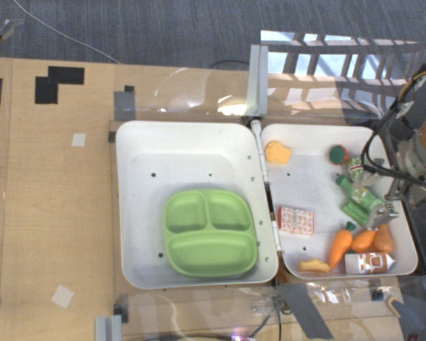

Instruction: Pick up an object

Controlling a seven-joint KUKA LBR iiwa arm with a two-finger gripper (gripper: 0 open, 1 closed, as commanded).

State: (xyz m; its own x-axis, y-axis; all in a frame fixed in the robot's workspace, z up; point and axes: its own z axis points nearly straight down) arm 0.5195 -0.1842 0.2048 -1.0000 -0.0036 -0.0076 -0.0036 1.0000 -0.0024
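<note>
Two shallow white bins (135, 190) fill mid-frame; the left holds one green three-compartment plastic plate (210, 233). The right has perhaps ten small toys, two orange carrots (341, 246) lower right. Gripper (380, 216) just above them, jaw state unclear

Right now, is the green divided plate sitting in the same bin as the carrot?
No, the green divided plate lies in the left bin, while the carrot lies in the right bin.
</note>
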